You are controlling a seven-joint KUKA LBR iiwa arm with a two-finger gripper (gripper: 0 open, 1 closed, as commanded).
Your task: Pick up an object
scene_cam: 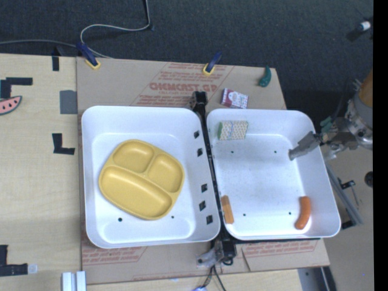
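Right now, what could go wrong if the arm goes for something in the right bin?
The hot dog lies close to the right bin's near right corner, so the wall may block the claw. The orange piece sits tight against the left wall, hard to get around. The sponge leans on the far wall and could slide.

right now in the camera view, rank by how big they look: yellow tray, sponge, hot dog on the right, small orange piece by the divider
1. yellow tray, by far
2. sponge
3. hot dog
4. small orange piece

The last two look close in size; I wouldn't rank them firmly.
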